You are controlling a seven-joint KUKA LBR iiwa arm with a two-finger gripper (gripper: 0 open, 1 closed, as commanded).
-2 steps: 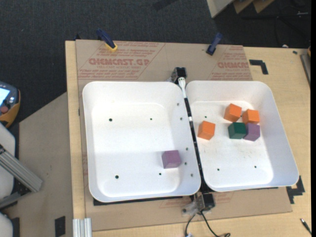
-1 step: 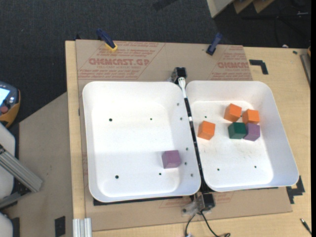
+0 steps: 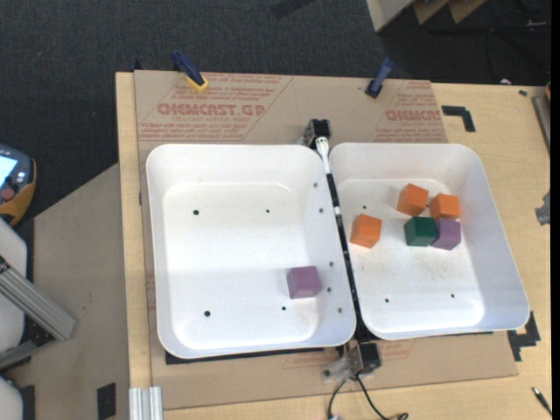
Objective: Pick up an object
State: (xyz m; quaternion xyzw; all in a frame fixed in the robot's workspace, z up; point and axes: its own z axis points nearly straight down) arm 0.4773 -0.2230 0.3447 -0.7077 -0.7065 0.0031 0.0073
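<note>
My one camera sits fixed above my bench (image 3: 490, 121) and looks down at a slant, tilted enough that the far edge of the cardboard sheet (image 3: 262, 103) and the dark floor (image 3: 79, 33) beyond it come into frame. It stands back far enough to take in both white bins whole: the left bin (image 3: 166, 261) and the right bin (image 3: 494, 261), side by side, meeting along a seam near the middle of the frame. The near edge of the bench lies at the bottom, the far clamps (image 3: 189, 71) at the top. There is no second view to overlap with.
</note>
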